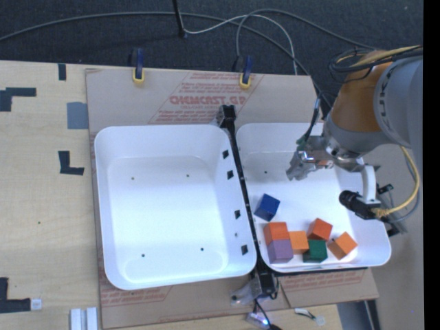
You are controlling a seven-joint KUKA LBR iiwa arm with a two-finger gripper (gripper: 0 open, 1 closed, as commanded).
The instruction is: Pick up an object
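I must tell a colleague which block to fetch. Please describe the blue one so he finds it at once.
Look in the right bin, beside the divider. The blue block sits alone, above the cluster of orange, purple and green blocks. It is the only blue one and touches none.

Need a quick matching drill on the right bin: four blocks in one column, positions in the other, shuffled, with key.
Blocks:
1. blue block
2. purple block
3. green block
4. rightmost orange block

Places:
A. nearest the bin's right wall
B. alone, apart from the cluster, closest to the pincer
C. touching the red block, on its near side
D. near-left end of the cluster, by the divider

Pairs: 1-B, 2-D, 3-C, 4-A
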